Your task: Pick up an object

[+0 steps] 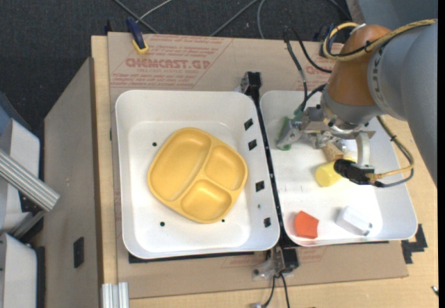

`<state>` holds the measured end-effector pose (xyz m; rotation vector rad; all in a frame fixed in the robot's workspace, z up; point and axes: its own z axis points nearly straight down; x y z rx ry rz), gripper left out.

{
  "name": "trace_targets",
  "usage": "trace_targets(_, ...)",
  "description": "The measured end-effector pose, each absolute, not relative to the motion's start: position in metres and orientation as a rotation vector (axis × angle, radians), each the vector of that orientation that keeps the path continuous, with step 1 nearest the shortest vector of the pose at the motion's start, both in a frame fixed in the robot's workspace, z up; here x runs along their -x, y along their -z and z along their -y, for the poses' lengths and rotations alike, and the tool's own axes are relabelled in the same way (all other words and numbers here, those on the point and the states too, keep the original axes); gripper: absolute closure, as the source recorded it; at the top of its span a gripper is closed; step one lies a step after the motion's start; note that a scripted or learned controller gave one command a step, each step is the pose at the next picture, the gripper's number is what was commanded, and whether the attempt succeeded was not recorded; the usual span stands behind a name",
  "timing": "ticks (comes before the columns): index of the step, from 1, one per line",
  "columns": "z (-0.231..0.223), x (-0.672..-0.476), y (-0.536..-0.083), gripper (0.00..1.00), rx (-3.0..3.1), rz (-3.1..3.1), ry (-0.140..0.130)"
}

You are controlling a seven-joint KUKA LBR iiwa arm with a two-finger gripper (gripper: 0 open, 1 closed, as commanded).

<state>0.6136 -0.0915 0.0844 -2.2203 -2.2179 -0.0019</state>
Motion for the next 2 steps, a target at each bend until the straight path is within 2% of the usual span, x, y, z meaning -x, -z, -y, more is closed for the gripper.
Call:
trace_targets(1,0.091,-0.616,-0.100,1.00,2.224,2.224,0.011)
trace_targets(2,0.092,-0.625,-0.147,1.00,2.223,2.226,0.006)
